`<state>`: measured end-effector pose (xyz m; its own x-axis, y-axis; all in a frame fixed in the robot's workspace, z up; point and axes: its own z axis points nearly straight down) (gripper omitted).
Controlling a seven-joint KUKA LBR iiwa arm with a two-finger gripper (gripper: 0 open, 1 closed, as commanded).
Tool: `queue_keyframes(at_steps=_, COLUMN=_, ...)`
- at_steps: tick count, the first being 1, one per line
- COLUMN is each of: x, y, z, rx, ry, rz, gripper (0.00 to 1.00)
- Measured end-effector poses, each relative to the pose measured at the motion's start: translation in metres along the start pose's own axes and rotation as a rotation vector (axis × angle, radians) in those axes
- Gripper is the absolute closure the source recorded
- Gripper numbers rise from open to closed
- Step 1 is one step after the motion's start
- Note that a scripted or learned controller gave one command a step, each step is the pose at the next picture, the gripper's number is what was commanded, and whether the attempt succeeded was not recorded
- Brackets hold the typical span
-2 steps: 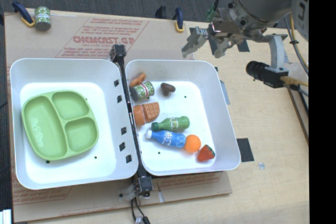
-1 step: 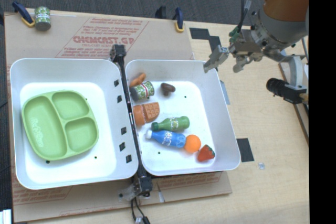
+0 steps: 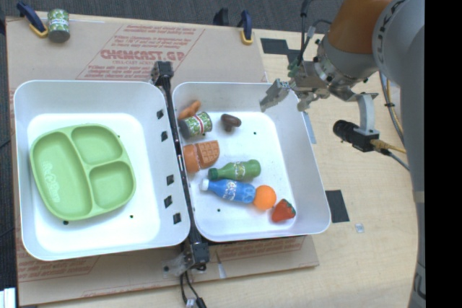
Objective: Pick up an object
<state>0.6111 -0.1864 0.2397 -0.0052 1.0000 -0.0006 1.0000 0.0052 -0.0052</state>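
Note:
The right bin (image 3: 303,155) holds several toy items: a blue bottle (image 3: 231,190), a green bottle (image 3: 237,170), an orange ball (image 3: 265,196), a strawberry (image 3: 284,210), a brown waffle-like piece (image 3: 200,154), a small green can (image 3: 195,125), an orange carrot-like piece (image 3: 190,110) and a dark brown lump (image 3: 231,122). My gripper (image 3: 289,96) hangs above the bin's far right corner, apart from all of them. Its two fingers are spread, with nothing between them.
The left bin (image 3: 29,227) holds a green divided plate (image 3: 81,171). A small green can (image 3: 58,24) stands on the cardboard at the far left beside a blue clamp (image 3: 32,16). Another blue clamp (image 3: 246,26) sits at the board's back edge.

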Motion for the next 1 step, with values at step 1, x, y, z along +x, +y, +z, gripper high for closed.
queue_keyframes(at_steps=1, x=-0.0001, y=0.0003, z=-0.0007, rx=-0.001, ry=-0.001, rz=0.000, gripper=0.00)
